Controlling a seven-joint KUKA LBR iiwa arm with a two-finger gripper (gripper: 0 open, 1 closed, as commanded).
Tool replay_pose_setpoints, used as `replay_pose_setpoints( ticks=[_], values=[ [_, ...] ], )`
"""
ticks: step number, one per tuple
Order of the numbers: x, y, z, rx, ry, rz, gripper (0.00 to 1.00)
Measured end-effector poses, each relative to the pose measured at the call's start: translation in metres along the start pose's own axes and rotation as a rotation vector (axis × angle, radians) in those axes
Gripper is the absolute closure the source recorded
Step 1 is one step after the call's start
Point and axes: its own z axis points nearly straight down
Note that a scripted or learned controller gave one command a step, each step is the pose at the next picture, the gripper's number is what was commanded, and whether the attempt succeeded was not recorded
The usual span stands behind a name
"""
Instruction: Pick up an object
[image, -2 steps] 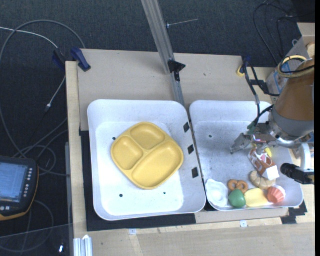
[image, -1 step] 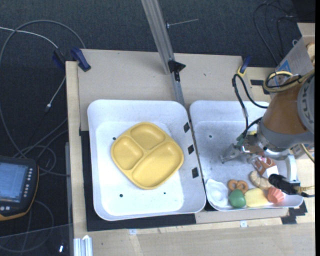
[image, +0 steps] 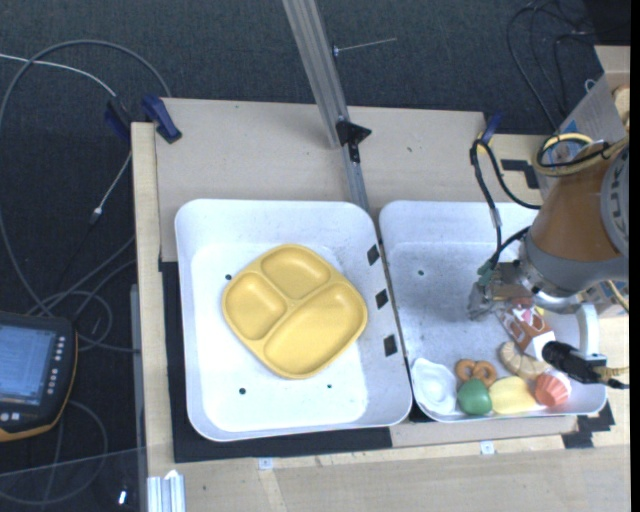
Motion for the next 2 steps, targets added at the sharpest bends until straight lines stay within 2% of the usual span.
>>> replay_pose_setpoints(
  ticks=[1, 2],
  values=[
    [0.005, -0.001, -0.062, -0.006, -0.003, -0.001, 1.00],
    [0.005, 0.000, -0.100, -0.005, -0.003, 0.000, 1.00]
  ],
)
